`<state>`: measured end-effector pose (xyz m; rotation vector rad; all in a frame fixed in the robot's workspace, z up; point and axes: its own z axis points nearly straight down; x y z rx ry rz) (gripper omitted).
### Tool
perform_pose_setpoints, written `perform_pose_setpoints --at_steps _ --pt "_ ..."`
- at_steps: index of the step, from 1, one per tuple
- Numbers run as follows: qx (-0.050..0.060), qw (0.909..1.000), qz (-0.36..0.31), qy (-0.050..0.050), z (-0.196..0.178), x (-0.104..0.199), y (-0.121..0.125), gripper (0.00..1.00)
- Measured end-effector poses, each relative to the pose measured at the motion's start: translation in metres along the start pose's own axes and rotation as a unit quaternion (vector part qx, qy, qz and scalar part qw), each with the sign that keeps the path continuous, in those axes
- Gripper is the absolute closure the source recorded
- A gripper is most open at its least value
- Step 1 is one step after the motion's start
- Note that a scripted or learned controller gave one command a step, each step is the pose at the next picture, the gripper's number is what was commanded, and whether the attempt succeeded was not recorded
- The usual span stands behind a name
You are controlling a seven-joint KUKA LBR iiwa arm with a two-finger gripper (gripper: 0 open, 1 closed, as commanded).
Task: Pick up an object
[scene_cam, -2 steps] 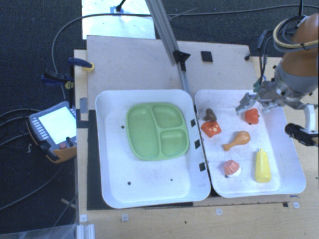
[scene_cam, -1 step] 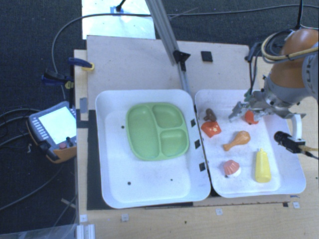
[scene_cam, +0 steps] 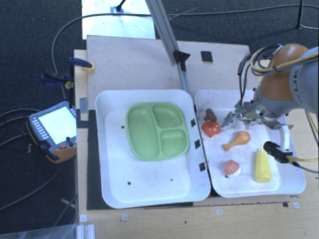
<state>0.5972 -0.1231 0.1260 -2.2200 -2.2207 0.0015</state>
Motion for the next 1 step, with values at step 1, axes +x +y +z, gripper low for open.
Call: perform_pose_setpoints --at_steps 1 --pt "-0.008 1.0000 0.001 -0.003 0.0363 -0.0023 0.0051 0.00"
